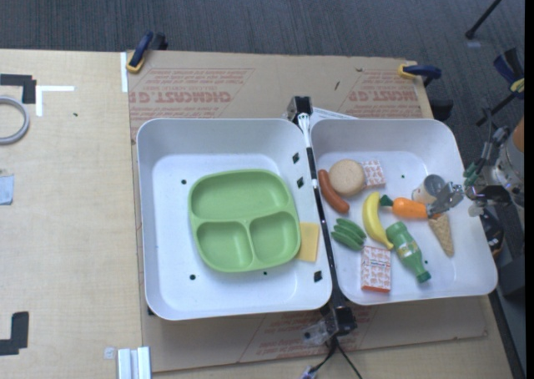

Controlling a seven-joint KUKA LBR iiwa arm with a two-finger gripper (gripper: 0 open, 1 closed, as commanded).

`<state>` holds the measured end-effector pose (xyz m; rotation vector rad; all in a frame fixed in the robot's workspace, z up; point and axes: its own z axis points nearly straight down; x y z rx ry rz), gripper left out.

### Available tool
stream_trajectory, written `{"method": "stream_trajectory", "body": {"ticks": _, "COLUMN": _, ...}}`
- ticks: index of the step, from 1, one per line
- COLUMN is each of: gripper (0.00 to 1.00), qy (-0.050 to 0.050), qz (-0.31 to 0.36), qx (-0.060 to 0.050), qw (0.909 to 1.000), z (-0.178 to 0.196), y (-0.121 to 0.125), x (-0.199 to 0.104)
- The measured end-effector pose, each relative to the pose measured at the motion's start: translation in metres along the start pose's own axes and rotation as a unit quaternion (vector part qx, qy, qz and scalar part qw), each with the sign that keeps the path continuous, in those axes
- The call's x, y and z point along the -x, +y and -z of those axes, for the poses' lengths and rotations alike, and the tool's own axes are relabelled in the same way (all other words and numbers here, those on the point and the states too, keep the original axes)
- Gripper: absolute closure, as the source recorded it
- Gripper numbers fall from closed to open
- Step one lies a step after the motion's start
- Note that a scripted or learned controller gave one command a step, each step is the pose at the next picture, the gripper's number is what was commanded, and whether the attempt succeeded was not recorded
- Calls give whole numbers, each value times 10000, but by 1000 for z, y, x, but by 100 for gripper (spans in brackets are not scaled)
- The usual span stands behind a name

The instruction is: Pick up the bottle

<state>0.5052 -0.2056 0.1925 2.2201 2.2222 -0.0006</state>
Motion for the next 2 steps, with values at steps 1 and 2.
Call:
{"method": "stream_trajectory", "body": {"ticks": 1, "gripper": 100, "qy": -6, "qz": 7, "qx": 9, "qw": 10000, "z": 10, "y": 1, "x": 0}}
{"method": "stream_trajectory", "body": {"ticks": 2, "gripper": 100, "qy": -3, "qz": 851, "qx": 6, "qw": 9964, "z": 32, "y": -27, "x": 17}}
